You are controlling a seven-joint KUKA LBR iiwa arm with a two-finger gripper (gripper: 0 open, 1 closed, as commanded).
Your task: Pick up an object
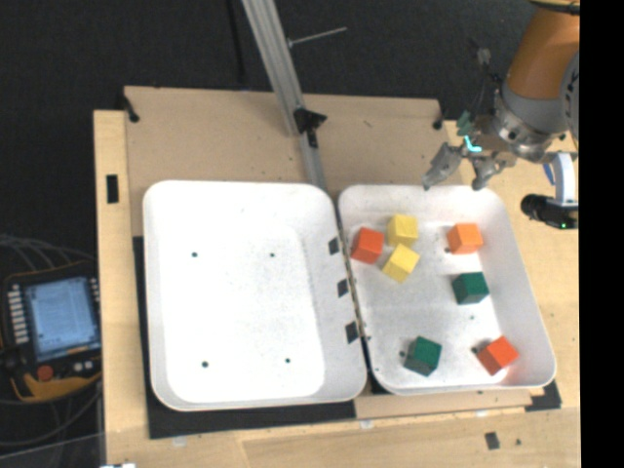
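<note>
Below the gripper (456,175), inside the right bin (531,291), sits the nearest orange block (465,238), apart from neighbours. Fingers spread, nothing between, poised over the bin's far rim; bare floor lies between.

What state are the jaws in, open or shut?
Open. The gripper hangs over the right bin's far rim, jaws spread, nothing between them.

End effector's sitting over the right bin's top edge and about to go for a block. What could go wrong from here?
1. The end effector, fingers spread, hovers over the right bin's far rim; a straight descent could strike the rim.
2. The two yellow blocks and one orange block sit clustered, so fingers may wedge or nudge neighbours.
3. The orange block near the corner leaves little finger room.
</note>
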